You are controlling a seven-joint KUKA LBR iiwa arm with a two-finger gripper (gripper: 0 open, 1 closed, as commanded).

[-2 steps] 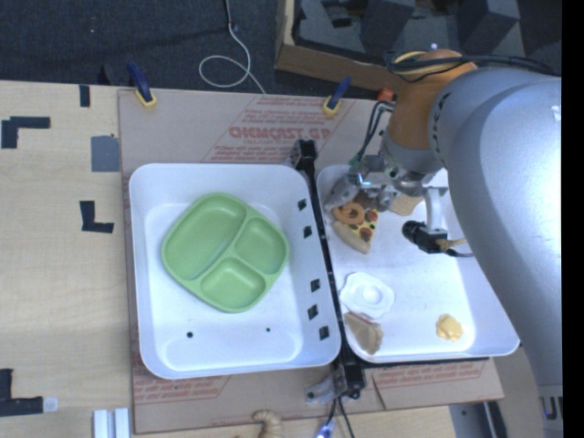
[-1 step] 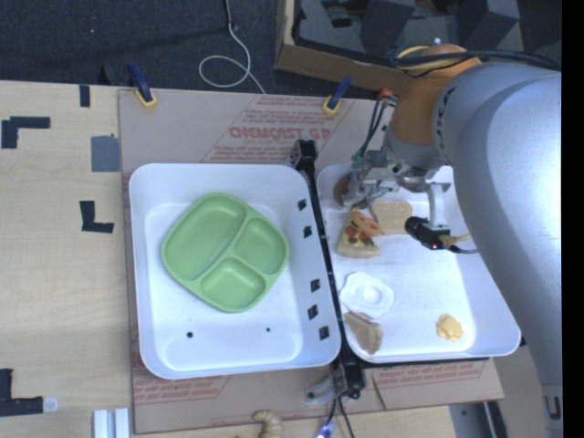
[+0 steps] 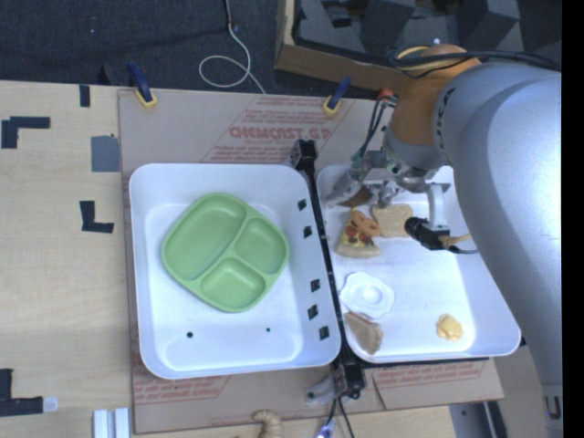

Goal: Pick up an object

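While the bulky grey arm with its orange band [image 3: 429, 99] reaches in from the right over the far end of the right shallow white bin [image 3: 474, 322], its gripper [image 3: 379, 185] hangs just above a pizza-slice toy [image 3: 359, 231]; red "CHEMCAST GP" lettering [image 3: 278, 133] marks the cardboard.

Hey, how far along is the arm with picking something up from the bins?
Done: the arm has reached into the right bin, its tool low over the far end, by the pizza slice. In hand: nothing visibly held. Left: the grasp and lift; the fried egg, yellow piece and green divided plate lie untouched.
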